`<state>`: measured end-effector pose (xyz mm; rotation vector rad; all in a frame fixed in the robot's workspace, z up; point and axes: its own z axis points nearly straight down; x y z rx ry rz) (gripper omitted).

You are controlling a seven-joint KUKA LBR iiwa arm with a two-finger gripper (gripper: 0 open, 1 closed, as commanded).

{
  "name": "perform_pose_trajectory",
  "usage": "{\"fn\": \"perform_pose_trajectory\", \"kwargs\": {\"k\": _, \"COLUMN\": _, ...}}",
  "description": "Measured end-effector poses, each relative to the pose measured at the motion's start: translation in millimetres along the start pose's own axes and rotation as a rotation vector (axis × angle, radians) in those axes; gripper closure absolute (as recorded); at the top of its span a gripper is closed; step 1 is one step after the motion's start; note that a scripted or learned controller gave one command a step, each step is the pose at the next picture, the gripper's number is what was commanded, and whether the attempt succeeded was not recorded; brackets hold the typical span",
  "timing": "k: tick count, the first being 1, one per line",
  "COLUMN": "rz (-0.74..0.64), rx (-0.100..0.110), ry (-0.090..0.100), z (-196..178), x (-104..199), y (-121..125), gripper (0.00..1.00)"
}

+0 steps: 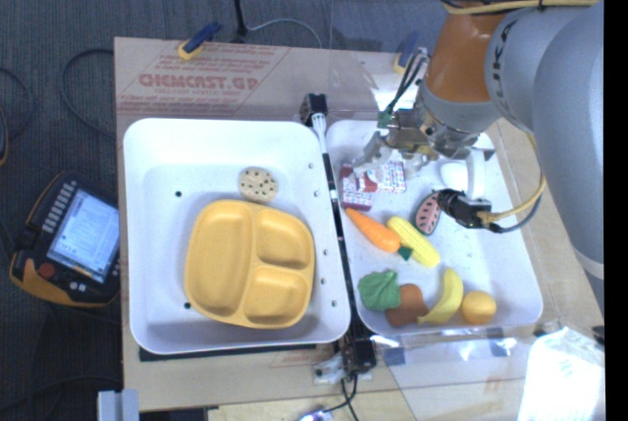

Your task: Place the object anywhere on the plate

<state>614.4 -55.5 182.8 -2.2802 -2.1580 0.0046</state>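
Note:
A yellow sectioned plate (250, 262) lies in the left bin (157, 164), with a small cookie (257, 182) on the bin floor just behind it. My gripper (400, 150) hangs over the back of the right bin (515, 242), directly above a red and white packet (371, 182). Below the packet lie a carrot (371, 230), a corn cob (413, 241) and a watermelon slice (428, 211). Nothing shows between the fingers.
At the front of the right bin sit a green vegetable (379, 289), a brown-red piece (406, 303), a banana (445, 296) and a lemon (479, 307). A black clamp (315, 108) sits at the divider's far end. A cable (491, 213) loops beside the wrist.

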Motion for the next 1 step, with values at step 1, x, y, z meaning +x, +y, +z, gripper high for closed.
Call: {"fn": "perform_pose_trajectory", "kwargs": {"k": 1, "rz": 0.000, "rx": 0.000, "ry": 0.000, "z": -0.1, "x": -0.1, "y": 0.1, "gripper": 0.00}}
